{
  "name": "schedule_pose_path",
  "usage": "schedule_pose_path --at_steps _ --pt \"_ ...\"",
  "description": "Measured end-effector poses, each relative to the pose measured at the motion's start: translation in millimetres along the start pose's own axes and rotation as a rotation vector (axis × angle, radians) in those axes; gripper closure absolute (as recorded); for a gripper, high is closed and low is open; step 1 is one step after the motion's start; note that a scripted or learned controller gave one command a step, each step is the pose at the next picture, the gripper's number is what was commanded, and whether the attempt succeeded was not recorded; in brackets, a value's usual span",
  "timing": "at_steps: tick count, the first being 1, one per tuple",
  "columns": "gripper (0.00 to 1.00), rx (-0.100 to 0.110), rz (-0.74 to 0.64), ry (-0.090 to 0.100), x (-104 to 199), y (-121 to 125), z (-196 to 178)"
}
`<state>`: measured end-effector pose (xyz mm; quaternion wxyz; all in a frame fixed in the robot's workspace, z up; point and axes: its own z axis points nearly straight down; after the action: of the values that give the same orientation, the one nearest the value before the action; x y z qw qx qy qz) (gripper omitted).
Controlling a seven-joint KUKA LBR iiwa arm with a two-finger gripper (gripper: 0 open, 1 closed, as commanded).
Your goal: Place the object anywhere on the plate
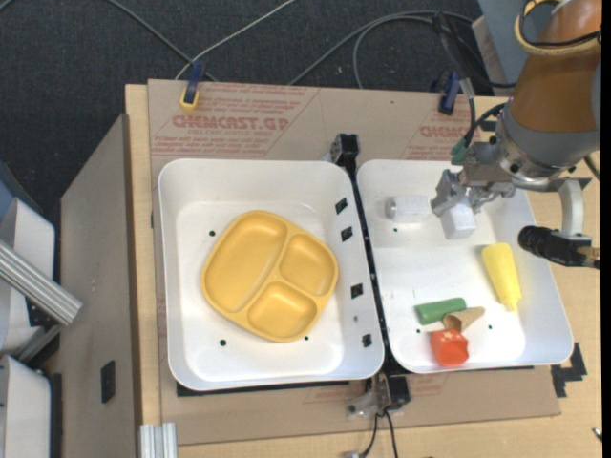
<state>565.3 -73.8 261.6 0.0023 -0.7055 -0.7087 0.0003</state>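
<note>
Plate, yellow and three-sectioned, lies in the left bin. My tool hangs over the right bin (finger spacing: I cannot tell), apart from the corn, green piece and tomato.

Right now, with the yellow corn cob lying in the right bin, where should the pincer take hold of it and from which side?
Probably across the middle of the corn cob, coming straight down from above. It lies flat and long, running roughly top to bottom in the right bin, so the fingers would close across its narrow width. Bare bin floor lies on both long sides. The pincer sits up and to its left.
</note>
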Motion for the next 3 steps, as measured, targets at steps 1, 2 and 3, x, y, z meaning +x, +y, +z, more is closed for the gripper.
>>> schedule_pose_path --at_steps 1,2,3 --pt "1.0 0.0 -0.001 0.001 48.7 -17.5 -1.0" --pt "1.0 0.0 0.001 -0.001 87.4 -30.8 9.9" --pt "1.0 0.002 -0.002 0.0 135.7 -53.4 13.8"
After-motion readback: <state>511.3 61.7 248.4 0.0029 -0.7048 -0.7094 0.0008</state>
